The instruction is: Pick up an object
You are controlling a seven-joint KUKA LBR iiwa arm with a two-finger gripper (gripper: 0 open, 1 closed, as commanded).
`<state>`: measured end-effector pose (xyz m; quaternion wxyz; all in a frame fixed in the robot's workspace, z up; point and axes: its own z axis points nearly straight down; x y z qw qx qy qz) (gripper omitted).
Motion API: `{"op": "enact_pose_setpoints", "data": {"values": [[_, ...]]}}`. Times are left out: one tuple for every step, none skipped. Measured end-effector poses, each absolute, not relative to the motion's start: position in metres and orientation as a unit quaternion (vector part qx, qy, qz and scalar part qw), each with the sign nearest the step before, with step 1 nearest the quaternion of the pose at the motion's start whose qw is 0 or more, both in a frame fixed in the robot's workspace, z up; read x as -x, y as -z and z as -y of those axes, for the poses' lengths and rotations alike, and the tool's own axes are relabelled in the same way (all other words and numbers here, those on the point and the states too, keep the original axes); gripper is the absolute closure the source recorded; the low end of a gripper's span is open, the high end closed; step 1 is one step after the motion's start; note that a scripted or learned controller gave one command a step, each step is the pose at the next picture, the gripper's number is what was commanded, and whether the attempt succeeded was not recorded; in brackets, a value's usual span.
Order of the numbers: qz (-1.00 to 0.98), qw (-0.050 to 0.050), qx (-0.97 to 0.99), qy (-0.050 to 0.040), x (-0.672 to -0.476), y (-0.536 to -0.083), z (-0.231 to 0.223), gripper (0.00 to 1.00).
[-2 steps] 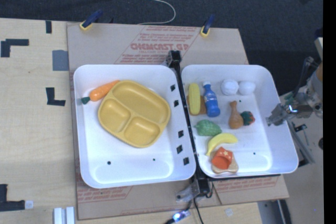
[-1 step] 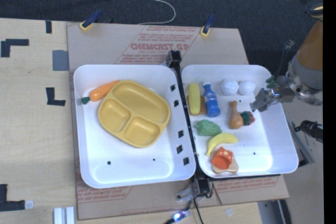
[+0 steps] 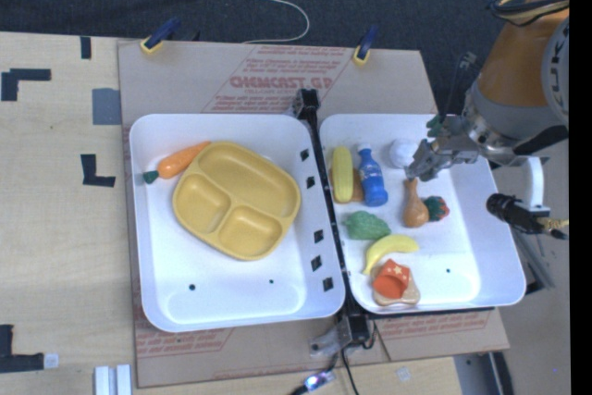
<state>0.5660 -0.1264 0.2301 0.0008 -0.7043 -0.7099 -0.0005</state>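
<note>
Plastic toy food fills the right bin (image 3: 481,227), and the nearest piece to the gripper (image 3: 424,169) is a brown drumstick (image 3: 413,204) lying just below its tips. The piece looks light, stiff and smooth, so it may slip or roll under a careless pinch; its narrow shank at the top seems the best place to take hold, with the fat end left free. Whether the claw is spread or closed I cannot tell (dark metal blurs together at this slant), and nothing shows between its tips.

A red and green piece (image 3: 436,208) touches the drumstick on its right and could be nudged or caught along with it. To the left stand a blue bottle (image 3: 373,178) and a corn cob (image 3: 342,174), close together but apart from the drumstick. Below lie a green leaf (image 3: 366,223), a banana (image 3: 390,249) and a red piece on toast (image 3: 395,284). A small pale lump (image 3: 400,153) sits just beside the claw at the bin's upper part.

The left bin (image 3: 166,291) bears a yellow tray (image 3: 237,199) and a carrot (image 3: 179,161), well apart from the work.
</note>
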Motion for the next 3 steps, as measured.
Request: {"op": "enact_pose_setpoints", "data": {"values": [[0.709,0.0,0.705,0.0001,-0.607,-0.218,0.081,1.0],[0.708,0.0,0.706,-0.0003,-0.617,-0.221,0.089,1.0],[0.708,0.0,0.707,-0.0005,-0.605,-0.23,0.075,1.0]]}}
